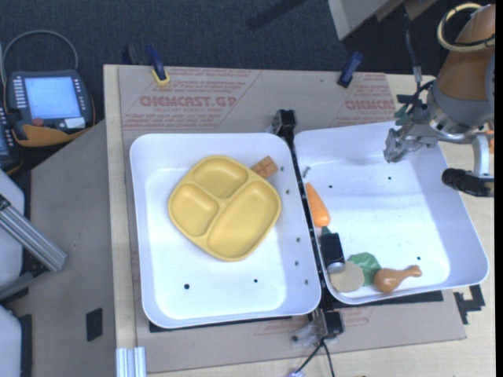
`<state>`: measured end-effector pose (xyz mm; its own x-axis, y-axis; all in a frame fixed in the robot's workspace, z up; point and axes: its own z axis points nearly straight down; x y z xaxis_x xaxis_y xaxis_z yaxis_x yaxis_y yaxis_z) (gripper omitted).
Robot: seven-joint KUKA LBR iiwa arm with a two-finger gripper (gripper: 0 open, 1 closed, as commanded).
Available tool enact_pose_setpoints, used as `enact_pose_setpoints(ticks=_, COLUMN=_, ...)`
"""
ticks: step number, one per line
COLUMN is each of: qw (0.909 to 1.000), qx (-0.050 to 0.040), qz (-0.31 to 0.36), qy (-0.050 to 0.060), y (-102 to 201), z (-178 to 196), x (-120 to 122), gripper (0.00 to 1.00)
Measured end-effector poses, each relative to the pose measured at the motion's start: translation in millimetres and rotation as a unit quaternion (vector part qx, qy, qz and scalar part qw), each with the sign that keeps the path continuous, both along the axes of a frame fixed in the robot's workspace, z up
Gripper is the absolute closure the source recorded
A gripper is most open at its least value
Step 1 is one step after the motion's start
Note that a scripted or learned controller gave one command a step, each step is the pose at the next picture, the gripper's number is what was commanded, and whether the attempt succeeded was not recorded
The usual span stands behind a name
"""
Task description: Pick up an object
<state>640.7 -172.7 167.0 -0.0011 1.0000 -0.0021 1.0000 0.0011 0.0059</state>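
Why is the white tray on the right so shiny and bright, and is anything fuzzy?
In the camera view, overhead light washes out the right bin, leaving only faint shadows; the yellow plate in the left bin looks soft but readable; the gripper is slightly blurred, so its fingers are hard to make out.

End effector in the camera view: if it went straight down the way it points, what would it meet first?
Most likely bare floor of the right shallow white bin, near its far edge. The grey two-finger end effector hangs above that spot, well away from the toys; height is unclear.
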Motion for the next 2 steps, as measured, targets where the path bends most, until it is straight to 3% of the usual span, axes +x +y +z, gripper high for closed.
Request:
enact_pose_setpoints(ticks=1, qw=1.0000, qx=-0.0001, qz=0.000, qy=0.000, y=-0.2, z=54.0, x=1.3, gripper=1.00)
enact_pose_setpoints(ticks=2, qw=1.0000, qx=0.0016, qz=0.002, qy=0.003, y=49.8, z=65.1, x=-2.8, gripper=1.00)
